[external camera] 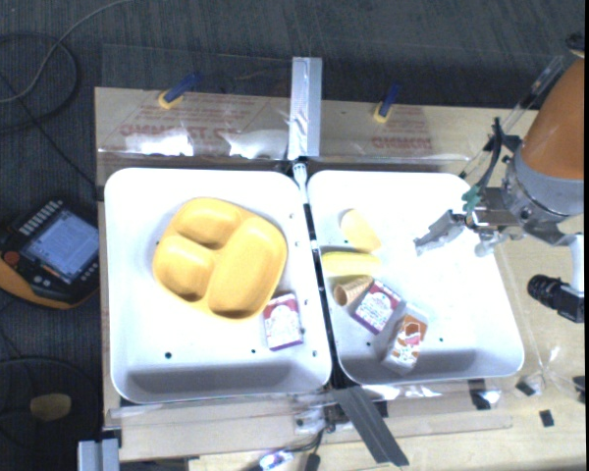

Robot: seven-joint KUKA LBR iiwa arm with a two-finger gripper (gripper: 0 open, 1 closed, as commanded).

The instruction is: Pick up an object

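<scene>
The grey arm with its orange band comes in from the right, and its hand hovers above the right part of the right white bin — over bare bin floor, nothing between its fingers. Whether those fingers stand apart or together cannot be told from this angle; a grey finger points left, and the rest is blurred.

In that right bin, the objects crowd the left side. A pale cream rounded piece lies at the far end, a yellow banana-shaped piece just nearer than it along the divider, and a tan cone-like piece nearer again. Beside the cone sits a white packet with a red and pink label, and nearer and to the right of it a clear packet with an orange-brown label — all well apart from the hand.

Over in the left white bin, a big yellow lobed plastic container takes the middle, with a small white and pink packet just off its near right edge.

On the dark floor left of the worktop lies a black and orange handheld pendant with a screen.
</scene>
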